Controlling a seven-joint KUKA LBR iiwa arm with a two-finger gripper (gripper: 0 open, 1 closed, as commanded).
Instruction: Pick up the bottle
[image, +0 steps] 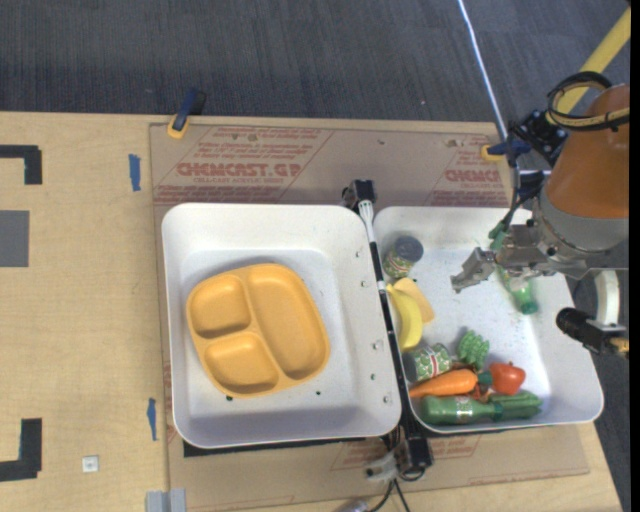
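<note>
The gripper (500, 268) hangs low over the right bin (575, 408), fingers spread — one prong reaching left, the other beside a small green bottle (521, 294) lying near the bin's right wall. Nothing sits between the fingers. The bottle looks partly covered by the wrist, so its lie is hard to judge. To grasp well, the fingers should straddle the bottle's body squarely, descend until they flank it, then close — keeping clear of the banana (408, 312) and can (403, 256).
</note>
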